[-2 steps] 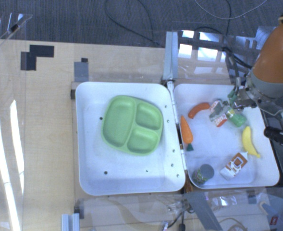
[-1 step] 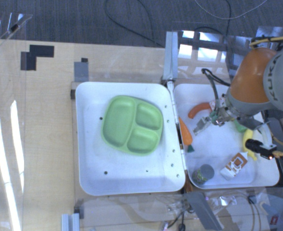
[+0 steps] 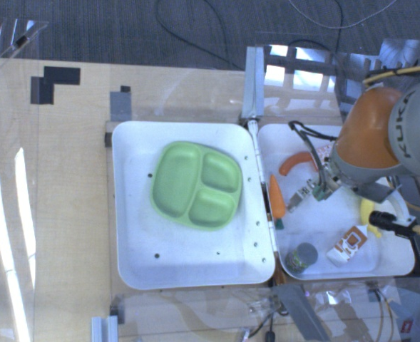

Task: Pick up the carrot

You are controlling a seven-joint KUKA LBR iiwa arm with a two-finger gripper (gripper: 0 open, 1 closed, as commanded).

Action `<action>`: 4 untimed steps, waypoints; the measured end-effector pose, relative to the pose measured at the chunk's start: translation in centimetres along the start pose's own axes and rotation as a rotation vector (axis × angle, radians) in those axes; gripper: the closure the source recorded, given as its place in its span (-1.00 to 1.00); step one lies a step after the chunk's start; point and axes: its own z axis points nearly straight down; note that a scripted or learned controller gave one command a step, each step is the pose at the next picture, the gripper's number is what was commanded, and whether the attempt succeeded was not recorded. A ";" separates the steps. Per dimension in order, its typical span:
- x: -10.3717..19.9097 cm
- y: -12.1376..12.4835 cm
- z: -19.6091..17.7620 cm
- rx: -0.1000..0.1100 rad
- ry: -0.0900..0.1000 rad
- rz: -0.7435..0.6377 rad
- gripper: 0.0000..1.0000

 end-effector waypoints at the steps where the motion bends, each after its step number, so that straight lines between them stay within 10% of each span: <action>1: -0.5 0.5 0.2 0.011 0.010 0.181 -1.00; 2: -1.3 1.7 0.3 0.011 0.009 -0.033 -1.00; 3: 0.0 1.6 0.3 -0.005 0.010 -0.656 -1.00; 4: 2.9 -0.9 0.2 -0.009 0.010 -0.968 -1.00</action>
